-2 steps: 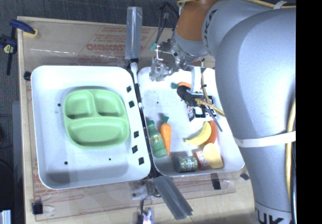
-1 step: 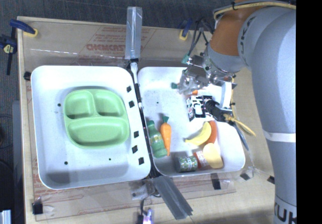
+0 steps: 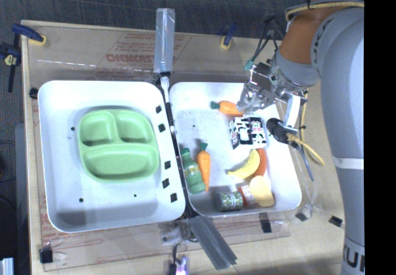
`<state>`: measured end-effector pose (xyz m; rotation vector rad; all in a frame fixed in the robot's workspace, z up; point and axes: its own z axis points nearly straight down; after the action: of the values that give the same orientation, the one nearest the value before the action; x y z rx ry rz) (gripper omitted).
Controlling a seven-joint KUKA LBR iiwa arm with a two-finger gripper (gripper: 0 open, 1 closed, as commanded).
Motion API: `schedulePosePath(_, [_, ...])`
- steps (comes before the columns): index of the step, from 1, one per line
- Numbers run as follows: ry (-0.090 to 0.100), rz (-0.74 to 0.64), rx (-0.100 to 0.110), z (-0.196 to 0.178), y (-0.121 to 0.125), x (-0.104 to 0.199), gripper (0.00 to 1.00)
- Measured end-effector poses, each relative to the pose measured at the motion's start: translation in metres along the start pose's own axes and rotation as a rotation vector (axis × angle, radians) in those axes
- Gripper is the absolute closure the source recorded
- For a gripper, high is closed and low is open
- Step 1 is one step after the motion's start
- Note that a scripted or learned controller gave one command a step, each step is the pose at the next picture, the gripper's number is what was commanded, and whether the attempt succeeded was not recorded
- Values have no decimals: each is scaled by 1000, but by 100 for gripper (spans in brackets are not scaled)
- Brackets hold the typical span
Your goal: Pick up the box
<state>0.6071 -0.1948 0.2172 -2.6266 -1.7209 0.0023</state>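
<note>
The box (image 3: 249, 131) is small, with a black-and-white pattern, and lies flat in the upper right part of the right bin (image 3: 192, 104). My gripper (image 3: 249, 101) hangs just beyond the box's far edge, close above the bin floor and next to a small orange carrot (image 3: 229, 107). The wrist and its cables cover the gripper's tips. Nothing shows as held.
The right bin also holds a green bottle (image 3: 193, 172), a larger carrot (image 3: 204, 166), a banana (image 3: 246, 166), a yellow block (image 3: 262, 191) and a small can (image 3: 230, 201) near its front. In the left bin (image 3: 55, 101) lies a green divided plate (image 3: 119, 144).
</note>
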Motion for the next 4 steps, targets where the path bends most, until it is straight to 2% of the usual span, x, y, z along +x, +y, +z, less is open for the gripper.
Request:
schedulePosePath(2, [-1,-19,6,-20,0,4,100])
schedulePosePath(3, [-1,116,4,48,-39,18,100])
schedulePosePath(4, [0,258,2,-50,-140,39,100])
